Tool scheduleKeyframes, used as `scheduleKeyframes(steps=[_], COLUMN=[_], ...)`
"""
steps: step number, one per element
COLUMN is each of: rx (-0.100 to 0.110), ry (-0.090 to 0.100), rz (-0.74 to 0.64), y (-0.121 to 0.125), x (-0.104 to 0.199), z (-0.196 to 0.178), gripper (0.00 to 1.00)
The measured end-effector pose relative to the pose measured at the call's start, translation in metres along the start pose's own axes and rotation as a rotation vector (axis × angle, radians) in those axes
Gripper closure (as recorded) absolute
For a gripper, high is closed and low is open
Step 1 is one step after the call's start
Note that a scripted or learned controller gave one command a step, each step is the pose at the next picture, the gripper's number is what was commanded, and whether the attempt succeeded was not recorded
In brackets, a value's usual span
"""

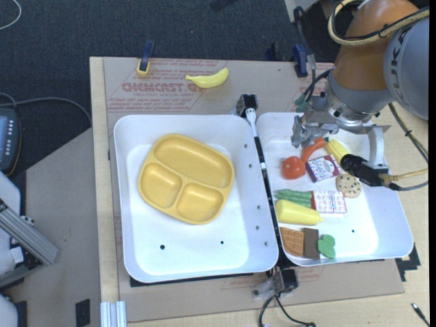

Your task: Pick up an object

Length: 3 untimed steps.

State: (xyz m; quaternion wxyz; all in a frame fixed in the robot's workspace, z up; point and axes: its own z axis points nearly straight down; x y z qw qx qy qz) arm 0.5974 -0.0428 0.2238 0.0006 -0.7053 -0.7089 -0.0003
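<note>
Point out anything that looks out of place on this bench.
A yellow toy banana lies on the cardboard behind the left bin, outside both bins, while the other toy foods sit in the right bin. Nothing looks spilled or damaged.

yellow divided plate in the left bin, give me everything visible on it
The yellow plate looks like smooth moulded plastic, rounded-rectangular, with three compartments: one long one along its far side and two smaller ones nearer the camera. Nothing lies in them. It sits flat, turned slightly askew, on the floor of the left bin, clear of the walls.
</note>
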Motion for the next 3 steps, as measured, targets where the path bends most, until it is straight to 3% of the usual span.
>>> scheduleKeyframes(steps=[3], rx=[-0.003], ry=[-0.003], rz=[0.004], y=[0.019], x=[-0.001], z=[-0.005], gripper=[1.0])
